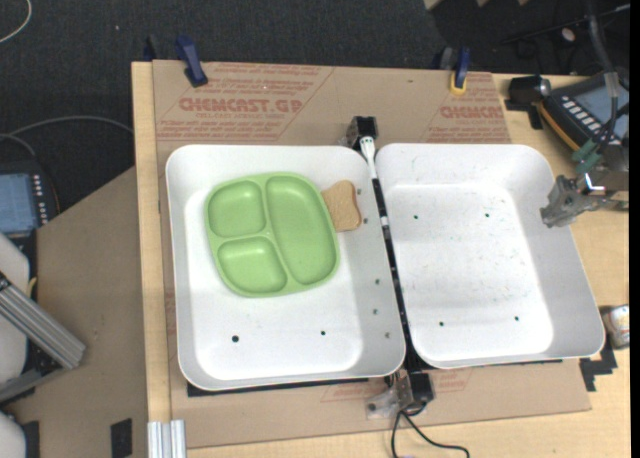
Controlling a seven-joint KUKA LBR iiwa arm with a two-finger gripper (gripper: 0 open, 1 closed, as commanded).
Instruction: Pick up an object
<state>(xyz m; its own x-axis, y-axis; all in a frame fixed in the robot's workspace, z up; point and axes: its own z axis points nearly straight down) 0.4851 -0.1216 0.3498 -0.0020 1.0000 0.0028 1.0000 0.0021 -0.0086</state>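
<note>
White plastic forms the two shallow bins sitting side by side on the worktop, a brown board with red printing. The left bin carries a green divided plate in its far half, its three compartments bare. Touching the plate's far right edge lies a small tan piece shaped like a slice of bread, close to the bin's right wall. The right bin shows only dark specks. At that bin's far right edge hangs the gripper; whether its fingers are wide or narrow I cannot tell.
</note>
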